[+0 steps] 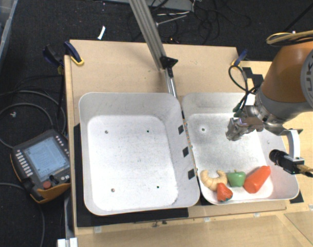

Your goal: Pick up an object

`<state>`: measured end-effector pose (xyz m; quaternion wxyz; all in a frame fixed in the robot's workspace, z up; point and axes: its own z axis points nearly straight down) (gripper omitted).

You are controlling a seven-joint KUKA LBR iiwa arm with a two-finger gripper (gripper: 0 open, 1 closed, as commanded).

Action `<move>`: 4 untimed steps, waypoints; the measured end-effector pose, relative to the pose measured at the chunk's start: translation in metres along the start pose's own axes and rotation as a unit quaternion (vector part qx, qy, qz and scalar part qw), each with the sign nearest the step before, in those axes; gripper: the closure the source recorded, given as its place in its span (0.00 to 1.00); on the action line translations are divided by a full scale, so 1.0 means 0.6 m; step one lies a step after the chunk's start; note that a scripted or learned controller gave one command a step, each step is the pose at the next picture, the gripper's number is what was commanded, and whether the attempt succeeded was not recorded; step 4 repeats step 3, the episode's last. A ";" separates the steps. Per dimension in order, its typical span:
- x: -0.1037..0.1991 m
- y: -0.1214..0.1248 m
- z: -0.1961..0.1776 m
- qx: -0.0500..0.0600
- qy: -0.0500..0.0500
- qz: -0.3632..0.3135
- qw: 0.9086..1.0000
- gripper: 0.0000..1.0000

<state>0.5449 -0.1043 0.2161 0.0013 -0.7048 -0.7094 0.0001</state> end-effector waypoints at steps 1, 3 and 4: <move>0.089 -0.006 0.007 0.000 0.000 -0.001 1.000 1.00; 0.260 -0.045 -0.042 -0.002 0.000 -0.001 1.000 1.00; 0.260 -0.045 -0.042 -0.002 0.000 -0.001 1.000 1.00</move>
